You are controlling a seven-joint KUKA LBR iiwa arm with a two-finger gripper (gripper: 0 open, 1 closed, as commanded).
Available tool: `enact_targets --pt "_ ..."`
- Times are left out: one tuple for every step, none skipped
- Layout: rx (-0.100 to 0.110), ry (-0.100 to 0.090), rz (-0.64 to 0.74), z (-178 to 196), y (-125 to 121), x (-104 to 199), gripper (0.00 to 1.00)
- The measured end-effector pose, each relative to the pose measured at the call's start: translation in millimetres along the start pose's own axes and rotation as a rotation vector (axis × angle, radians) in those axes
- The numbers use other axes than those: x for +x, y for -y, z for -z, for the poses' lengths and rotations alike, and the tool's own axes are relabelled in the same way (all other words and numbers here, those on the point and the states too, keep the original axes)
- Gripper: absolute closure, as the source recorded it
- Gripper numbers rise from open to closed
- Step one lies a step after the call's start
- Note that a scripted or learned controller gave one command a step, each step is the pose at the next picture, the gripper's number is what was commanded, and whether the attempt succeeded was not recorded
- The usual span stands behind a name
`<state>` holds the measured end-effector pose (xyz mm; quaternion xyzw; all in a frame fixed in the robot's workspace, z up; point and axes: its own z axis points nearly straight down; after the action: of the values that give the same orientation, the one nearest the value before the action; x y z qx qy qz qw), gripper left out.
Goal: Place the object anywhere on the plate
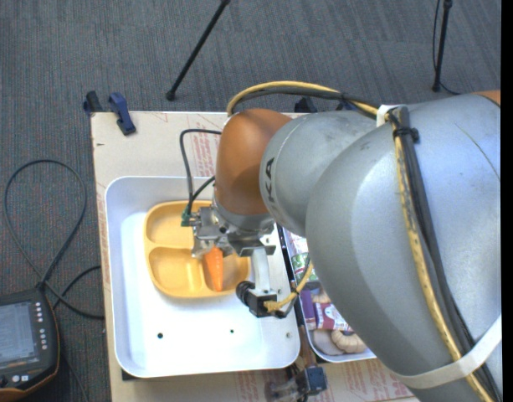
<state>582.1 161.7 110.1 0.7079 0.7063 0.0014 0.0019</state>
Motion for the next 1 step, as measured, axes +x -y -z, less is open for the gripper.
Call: enact_targets --pt "-0.004 -0.001 0.003 183.1 -64.1 -43.4 1.00"
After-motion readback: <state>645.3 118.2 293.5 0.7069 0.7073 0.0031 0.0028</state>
